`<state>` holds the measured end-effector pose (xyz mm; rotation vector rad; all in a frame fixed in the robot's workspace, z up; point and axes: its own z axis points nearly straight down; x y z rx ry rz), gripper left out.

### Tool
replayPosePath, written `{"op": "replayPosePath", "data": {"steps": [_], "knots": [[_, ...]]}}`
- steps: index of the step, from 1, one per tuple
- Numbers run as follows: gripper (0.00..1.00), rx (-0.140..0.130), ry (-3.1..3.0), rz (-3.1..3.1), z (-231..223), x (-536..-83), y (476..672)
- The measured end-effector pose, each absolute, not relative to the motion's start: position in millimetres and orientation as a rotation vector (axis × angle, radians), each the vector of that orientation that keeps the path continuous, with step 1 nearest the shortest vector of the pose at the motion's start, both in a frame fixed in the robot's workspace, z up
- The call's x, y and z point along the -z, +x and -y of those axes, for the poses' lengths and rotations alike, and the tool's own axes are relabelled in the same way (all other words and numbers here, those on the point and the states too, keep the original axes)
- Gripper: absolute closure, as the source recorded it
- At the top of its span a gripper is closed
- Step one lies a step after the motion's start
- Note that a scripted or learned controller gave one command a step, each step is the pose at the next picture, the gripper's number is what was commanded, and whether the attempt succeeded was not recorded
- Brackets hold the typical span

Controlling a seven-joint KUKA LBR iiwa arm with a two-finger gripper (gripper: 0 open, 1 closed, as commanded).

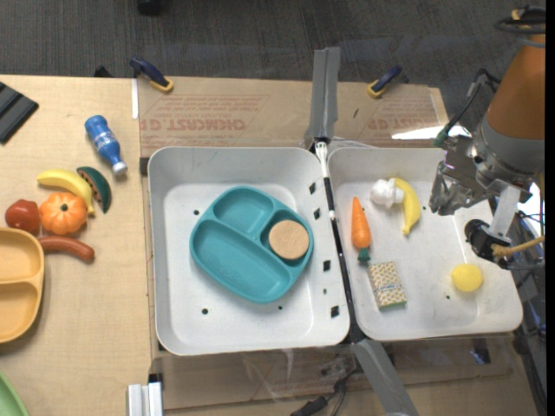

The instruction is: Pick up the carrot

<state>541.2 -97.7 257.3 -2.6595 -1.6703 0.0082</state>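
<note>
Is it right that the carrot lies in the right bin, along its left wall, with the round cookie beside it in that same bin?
Not quite. The carrot does lie in the right bin along its left wall, but the camera view shows the round cookie on the teal plate in the left bin.

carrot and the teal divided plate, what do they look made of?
Carrot: probably moulded plastic toy food, with a uniform orange body, smooth semi-matte skin and a solid green cap at its near end. Teal plate: likely hard plastic with a matte-to-satin finish, shown by its even colour, rounded moulded dividers and soft sheen. Neither can be confirmed by look alone.
</note>
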Motion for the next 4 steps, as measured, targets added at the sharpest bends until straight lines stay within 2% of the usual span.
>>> {"op": "replayPosePath", "data": {"steps": [1, 2, 3, 4], "knots": [[1.0, -0.008, -2.643, 1.697, 64, -245, 574.0], [1.0, -0.007, -2.57, 1.807, 130, -242, 613.2], [1.0, -0.005, -2.499, 1.902, 135, -201, 575.8], [1.0, -0.004, -2.586, 1.784, 123, -199, 602.4]]}}
